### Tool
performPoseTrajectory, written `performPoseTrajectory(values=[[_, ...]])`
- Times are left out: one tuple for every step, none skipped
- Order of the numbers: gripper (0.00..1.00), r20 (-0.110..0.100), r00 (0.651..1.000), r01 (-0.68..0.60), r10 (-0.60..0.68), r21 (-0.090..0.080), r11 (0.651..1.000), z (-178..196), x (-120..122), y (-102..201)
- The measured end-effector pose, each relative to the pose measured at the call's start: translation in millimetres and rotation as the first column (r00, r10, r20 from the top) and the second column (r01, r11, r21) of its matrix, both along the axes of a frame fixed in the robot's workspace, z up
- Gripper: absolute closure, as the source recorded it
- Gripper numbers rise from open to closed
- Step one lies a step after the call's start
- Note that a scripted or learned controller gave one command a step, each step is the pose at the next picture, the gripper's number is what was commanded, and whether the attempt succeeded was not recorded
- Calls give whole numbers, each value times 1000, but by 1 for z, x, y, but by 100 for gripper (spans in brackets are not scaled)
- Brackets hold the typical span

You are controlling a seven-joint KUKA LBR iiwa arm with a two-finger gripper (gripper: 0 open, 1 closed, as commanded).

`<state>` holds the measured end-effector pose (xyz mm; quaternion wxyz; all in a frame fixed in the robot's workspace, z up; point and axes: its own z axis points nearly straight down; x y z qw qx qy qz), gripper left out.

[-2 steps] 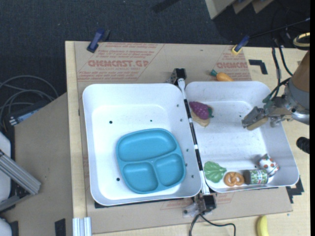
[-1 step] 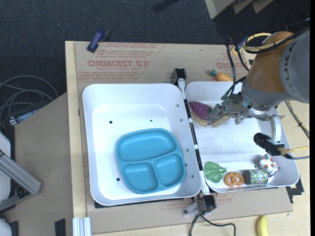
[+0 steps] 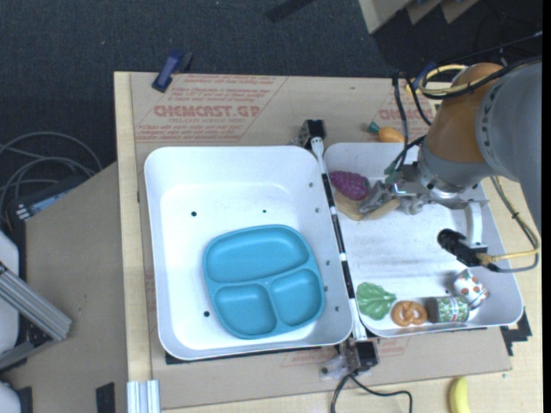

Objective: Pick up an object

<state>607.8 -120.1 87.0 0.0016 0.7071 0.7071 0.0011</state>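
Note:
My gripper [image 3: 381,196] is low in the right bin [image 3: 430,248], near its back left corner. It sits just right of a purple grape-like bunch [image 3: 349,182] that lies on a tan piece [image 3: 355,208]; whether it touches them I cannot tell. Along the right bin's front edge lie a green leaf [image 3: 374,299], an orange doughnut [image 3: 409,313], a small can [image 3: 448,310] and a spotted cup [image 3: 469,287]. The grey arm with its orange band [image 3: 456,127] reaches in from the right.
A blue divided plate [image 3: 263,278] lies in the left bin [image 3: 172,196]. Outside the bins are a small carrot-like piece [image 3: 389,132] at the back, a blue clip [image 3: 172,70] at the far left and a yellow thing [image 3: 459,396] at the front right.

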Motion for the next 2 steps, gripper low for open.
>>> performPoseTrajectory(values=[[0,0,1000,-1,1,0,1000,0,38,-11],[100,4,1000,-2,2,0,1000,11,39,-10]])
